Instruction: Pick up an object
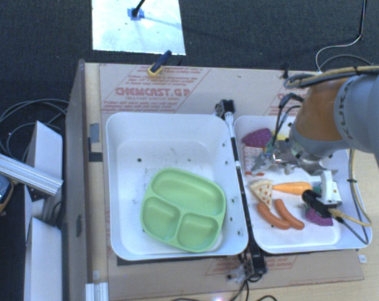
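Object to pick isn't named, so any of the toy food in the right bin (349, 243) will do; none is lifted yet, far as I can judge. Going left to right: left bin (123, 168) holds a green divided plate (184, 209) lying flat, w/ three compartments, nothing in them. A black divider strip (237, 162) runs between the bins. In the right bin: purple piece (258, 136) near the back-left corner, pizza slice (262, 189) just right of the divider, two sausages (278, 214) side by side in front of it, carrot (292, 187) lying across the middle, then a second purple piece (318, 217) toward the front right, partly under a black-and-white part of the tool.

Gripper (272, 158) sits low over the back-left of the right bin, btwn the purple piece and the pizza slice. Can't tell how the jaws stand; metal parts blur together there.

To do this well, IMO: go for an item w/ free space around it. The carrot looks best, apart from its neighbours. The sausages touch, so a close could push both. Pizza slice is flat, prob hard to get under. Centre over the long axis, come straight down.

Arm pose: enters from the right, orange band (318, 115) above the wrist, grey link (365, 105) behind, wrist bent down into the bin.
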Tool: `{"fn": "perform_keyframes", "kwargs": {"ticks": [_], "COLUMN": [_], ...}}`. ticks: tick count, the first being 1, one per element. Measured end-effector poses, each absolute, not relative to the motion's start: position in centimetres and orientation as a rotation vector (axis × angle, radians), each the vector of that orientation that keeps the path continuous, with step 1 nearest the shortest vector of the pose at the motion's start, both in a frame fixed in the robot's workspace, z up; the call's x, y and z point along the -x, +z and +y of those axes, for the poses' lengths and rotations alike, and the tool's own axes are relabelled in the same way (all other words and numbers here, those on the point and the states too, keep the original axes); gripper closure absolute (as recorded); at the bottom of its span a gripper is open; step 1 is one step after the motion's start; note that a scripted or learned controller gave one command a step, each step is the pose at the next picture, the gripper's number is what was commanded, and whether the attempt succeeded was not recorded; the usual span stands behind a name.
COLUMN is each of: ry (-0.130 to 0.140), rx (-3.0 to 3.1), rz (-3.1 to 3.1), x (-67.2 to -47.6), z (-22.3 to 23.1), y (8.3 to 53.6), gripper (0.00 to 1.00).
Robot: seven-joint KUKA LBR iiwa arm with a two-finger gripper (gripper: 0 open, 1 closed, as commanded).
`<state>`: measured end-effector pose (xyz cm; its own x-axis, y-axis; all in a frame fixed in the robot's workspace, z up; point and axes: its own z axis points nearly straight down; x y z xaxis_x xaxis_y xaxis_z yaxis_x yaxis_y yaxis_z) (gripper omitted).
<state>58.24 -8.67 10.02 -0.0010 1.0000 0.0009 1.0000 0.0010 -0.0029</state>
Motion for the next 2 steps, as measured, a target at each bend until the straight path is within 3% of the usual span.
{"fn": "perform_keyframes", "kwargs": {"ticks": [2], "ry": [-0.001], "rx": [2.220], "rz": [-2.222], "x": [-48.9], "z": [-8.5], "y": [8.4], "gripper": [0.00]}}
